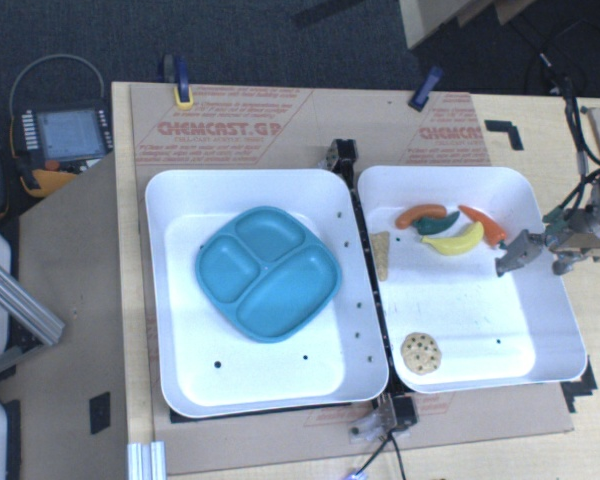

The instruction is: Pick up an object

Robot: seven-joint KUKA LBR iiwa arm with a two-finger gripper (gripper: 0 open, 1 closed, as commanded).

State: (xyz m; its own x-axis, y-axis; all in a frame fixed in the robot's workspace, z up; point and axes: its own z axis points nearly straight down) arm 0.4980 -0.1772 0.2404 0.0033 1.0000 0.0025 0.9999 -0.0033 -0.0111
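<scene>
Your claw (512, 255) sits at the right rim of the right bin (480, 363), low over the white floor, with a dark finger pointing left toward the food toys. You cannot tell from this overhead camera view whether it is apart or together, and nothing can be seen held in it.

From that same overhead view, the things you could pick up lie in the right bin. A small cluster sits near the bin's far edge, just left of the claw: a yellow banana (456, 240), a dark green piece (440, 225) touching it, an orange sausage shape (421, 214) above, and an orange-red carrot (483, 225) on the claw side. A tan cracker (380, 255) lies against the bin's left wall. A round cookie (420, 351) lies alone near the front edge.

The left bin (180, 268) holds a blue divided plate (268, 272), tilted a little, well apart from the claw.

Your risks, as I judge them: the cluster is tightly packed, so a closing claw may pinch two toys, or shove them apart and grip none. The carrot is nearest and could be knocked aside on approach. The claw is also close to the bin's right wall and could catch it.
</scene>
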